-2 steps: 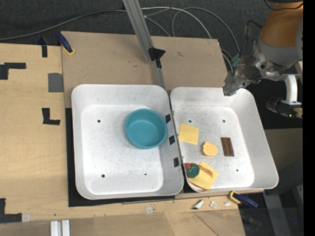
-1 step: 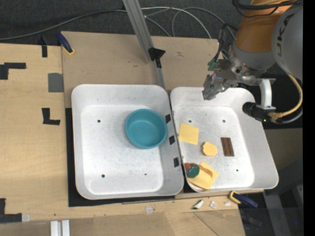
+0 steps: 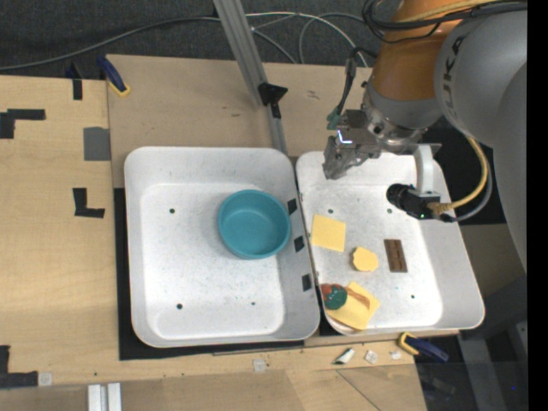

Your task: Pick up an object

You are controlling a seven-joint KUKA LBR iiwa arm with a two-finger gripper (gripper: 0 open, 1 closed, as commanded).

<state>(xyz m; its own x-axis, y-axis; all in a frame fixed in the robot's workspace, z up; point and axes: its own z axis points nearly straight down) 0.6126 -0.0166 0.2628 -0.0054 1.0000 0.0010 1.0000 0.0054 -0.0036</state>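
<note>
Right bin (image 3: 445, 311), near edge: orange wedge (image 3: 363, 299) touching a green-red piece (image 3: 334, 296) on a pale disc. Mid-bin: yellow square (image 3: 329, 233), yellow round (image 3: 366, 260) and brown bar (image 3: 395, 255), each apart from the others. Left bin (image 3: 154, 229) holds a blue bowl (image 3: 253, 223). Judgement: the yellow square is the best target, lying flat with space around it; descend straight over it, away from the bin wall. End effector (image 3: 341, 157) hovers over the right bin's far left corner, nothing seen in it; cannot tell its opening.
</note>
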